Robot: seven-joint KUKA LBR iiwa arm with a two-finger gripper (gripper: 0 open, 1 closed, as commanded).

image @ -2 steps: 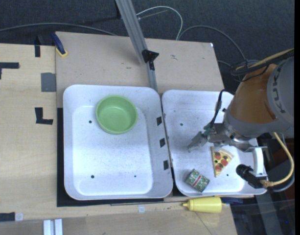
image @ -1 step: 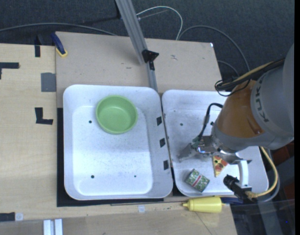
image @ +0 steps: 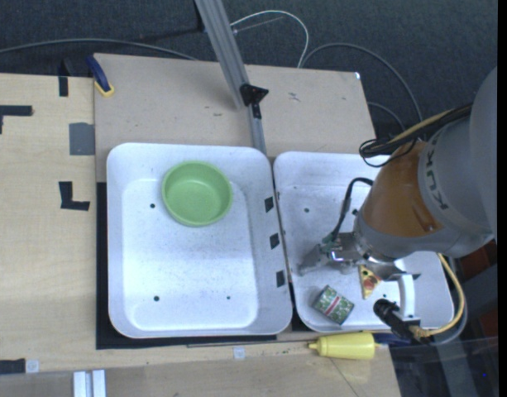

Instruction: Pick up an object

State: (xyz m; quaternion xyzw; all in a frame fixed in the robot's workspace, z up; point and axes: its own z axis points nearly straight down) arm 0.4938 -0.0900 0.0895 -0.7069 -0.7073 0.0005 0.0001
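Overhead slanted view of the bench. Two shallow white plastic bins sit side by side: the left bin and the right bin, their inner rims touching. A round, pale green plastic bowl stands upright in the left bin, toward its 12 o'clock wall. The grey arm with an orange band reaches over the right bin from 3 o'clock, hiding much of that bin's floor. Its two-finger metal gripper hangs low near the bin's centre; how far apart the fingers stand cannot be told, and nothing is seen between them. A small green-and-white crumpled packet lies on the bin floor at 6 o'clock from the gripper, near but apart. A small red-and-yellow item, partly hidden, lies just beside the packet at its 2 o'clock. A yellow plastic squeeze bottle lies on its side outside the right bin, along its 6 o'clock rim.
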